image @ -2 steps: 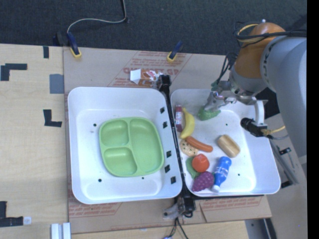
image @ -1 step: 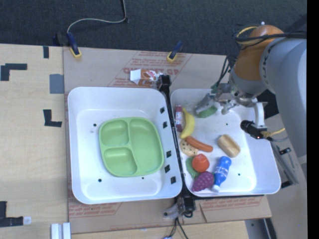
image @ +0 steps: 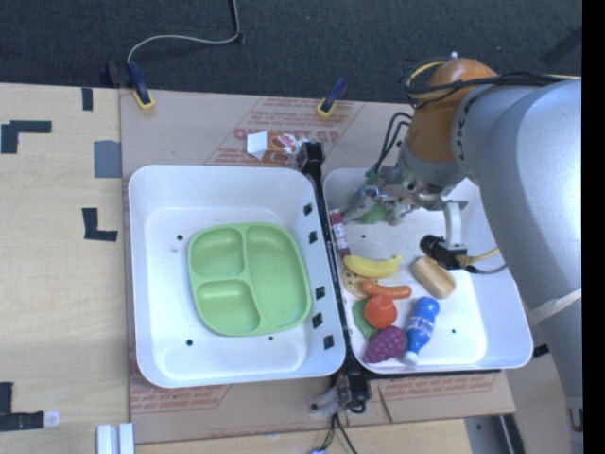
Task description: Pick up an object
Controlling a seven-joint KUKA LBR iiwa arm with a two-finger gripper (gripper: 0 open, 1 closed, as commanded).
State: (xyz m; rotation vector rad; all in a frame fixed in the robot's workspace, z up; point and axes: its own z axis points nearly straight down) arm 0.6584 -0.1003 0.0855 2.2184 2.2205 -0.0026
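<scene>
Over the right bin's (image: 492, 334) far end: gripper (image: 386, 200), grip state unreadable. Nearer: banana (image: 371, 266), carrot (image: 388, 290), tomato (image: 380, 311), grapes (image: 386, 343), blue bottle (image: 420, 326), bread roll (image: 433, 277). Left bin: green divided plate (image: 250, 277). Risk: crowded toys, likely slip.

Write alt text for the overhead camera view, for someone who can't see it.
A grey robot arm reaches from the right over the right white bin, which holds toy food: a banana, tomato, grapes, bread roll and blue bottle. The left white bin holds a green divided plate.
</scene>
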